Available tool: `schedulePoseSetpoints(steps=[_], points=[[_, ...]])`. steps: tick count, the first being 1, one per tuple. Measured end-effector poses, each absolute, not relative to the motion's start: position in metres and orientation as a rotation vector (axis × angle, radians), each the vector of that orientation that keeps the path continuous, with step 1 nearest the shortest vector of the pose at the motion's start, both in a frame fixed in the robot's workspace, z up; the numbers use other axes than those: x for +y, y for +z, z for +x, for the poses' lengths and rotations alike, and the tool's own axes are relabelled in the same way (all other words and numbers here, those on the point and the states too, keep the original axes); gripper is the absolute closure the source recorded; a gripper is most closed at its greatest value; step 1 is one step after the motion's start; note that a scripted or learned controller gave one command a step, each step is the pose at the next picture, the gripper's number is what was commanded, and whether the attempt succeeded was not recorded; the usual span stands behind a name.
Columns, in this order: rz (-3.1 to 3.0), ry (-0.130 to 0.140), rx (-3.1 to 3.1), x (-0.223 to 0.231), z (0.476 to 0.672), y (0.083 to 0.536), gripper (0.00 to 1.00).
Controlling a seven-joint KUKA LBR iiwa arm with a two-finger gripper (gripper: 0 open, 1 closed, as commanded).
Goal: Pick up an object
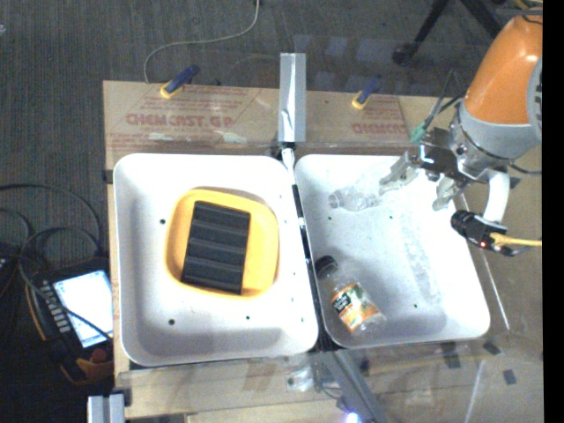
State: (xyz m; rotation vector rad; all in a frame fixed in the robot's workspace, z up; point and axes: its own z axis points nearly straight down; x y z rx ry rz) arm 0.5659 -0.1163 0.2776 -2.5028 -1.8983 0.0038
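My gripper [416,187] hangs over the far part of the right bin [458,324], below the orange band of the arm. It is open, its two fingers spread apart with nothing between them. A clear plastic bottle [354,198] lies on its side just left of the nearer fingertip, apart from it. A small bottle with a black cap and an orange label [350,303] lies in the bin's near left corner. A faint clear plastic piece [418,258] lies in the middle of that bin.
The left bin [141,324] holds a yellow dish [183,214] with a black ridged block [216,246] on it. A metal post [292,95] stands behind the divide between the bins. A black cable connector [471,226] hangs by the right bin's right wall.
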Motion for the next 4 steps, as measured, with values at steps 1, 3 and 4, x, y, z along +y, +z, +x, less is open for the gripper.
schedulePoseSetpoints(steps=[1,3,4], points=[[-2.483,0.004,-1.917,-0.105,0.486,0.181,0.00],[-2.396,0.007,-2.034,-0.108,0.490,0.098,0.00],[-2.554,0.006,-1.835,-0.140,0.491,0.278,0.00]])
